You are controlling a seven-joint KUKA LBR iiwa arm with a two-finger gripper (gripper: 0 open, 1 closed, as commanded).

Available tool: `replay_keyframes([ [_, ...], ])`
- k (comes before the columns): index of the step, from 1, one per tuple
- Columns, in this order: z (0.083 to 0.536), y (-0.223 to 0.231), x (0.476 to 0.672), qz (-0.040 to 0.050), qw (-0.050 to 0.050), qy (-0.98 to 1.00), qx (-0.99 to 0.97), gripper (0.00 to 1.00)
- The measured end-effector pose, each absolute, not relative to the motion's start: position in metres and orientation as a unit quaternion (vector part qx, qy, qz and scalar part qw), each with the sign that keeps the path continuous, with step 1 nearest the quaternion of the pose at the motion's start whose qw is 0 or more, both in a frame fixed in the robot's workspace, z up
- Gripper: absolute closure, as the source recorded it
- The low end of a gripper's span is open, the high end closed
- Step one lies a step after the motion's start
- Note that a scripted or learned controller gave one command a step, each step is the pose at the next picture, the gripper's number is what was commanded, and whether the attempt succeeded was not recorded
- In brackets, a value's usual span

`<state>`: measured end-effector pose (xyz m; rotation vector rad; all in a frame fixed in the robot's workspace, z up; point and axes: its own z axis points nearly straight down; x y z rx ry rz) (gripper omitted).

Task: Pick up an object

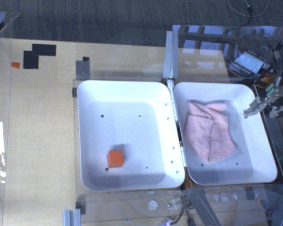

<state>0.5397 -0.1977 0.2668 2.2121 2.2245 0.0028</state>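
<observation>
Gripper (pixel 253 110) at far right rim of right bin (pixel 262 173), poss. just outside; open/shut: can't tell, nothing seen held. Pink cloth (pixel 210 135) crumpled mid-bin: soft, light, pinch a raised fold. Orange block (pixel 115 158) in left bin (pixel 89 126), lower left: rigid, grip flat sides.

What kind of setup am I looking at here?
Probably a robotics lab bin-picking bench: two white bins side by side, holding an orange block and a pink cloth, gripper at the edge.
</observation>
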Motion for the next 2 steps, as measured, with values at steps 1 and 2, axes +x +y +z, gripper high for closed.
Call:
replay_keyframes([
  [1, 0.1, -0.187, 0.593, 0.0013, 0.002, 0.798, 0.602, 0.0],
  [2, 0.09, -0.128, 0.625, 0.0032, 0.006, 0.837, 0.547, 0.0],
])
